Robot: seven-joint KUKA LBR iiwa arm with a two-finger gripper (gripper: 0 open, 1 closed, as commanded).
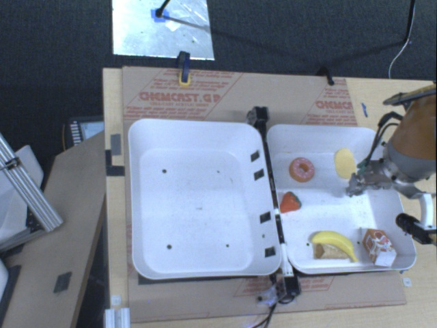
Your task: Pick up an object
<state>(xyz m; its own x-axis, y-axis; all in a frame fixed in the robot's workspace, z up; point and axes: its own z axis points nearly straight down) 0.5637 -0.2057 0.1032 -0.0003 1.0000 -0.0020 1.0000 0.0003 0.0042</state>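
Nearest the camera, along the front wall of the right bin (410, 262), lie a banana (336, 241) resting over a tan slice of bread (329, 251), and just to the right of them a small red-and-white carton (379, 246) in the front right corner; the banana curves with its ends pointing down toward the front wall; further back, beside the divider between the bins, sits a red strawberry (291, 201) with its green cap turned to the left; behind it and a little to the right lies a pink-iced doughnut (302, 169); a pale yellow lemon (345, 161) lies to the right of the doughnut, near the bin's back wall; the arm (413, 142) reaches in from the right, its orange band above the wrist showing over the bin's right edge; the gripper (356, 185) hangs over the white floor of the right bin, just below and to the right of the lemon, with nothing visible between the jaws; whether the jaws are released or clenched cannot be told at this size; the left bin (140, 183) lies beside the right one, their inner walls touching along a row of black clips (265, 216); both bins rest on a brown printed cardboard sheet (225, 91) spread over the tabletop (113, 101); behind the tabletop a shiny metal plate (164, 19) lies on the dark floor.
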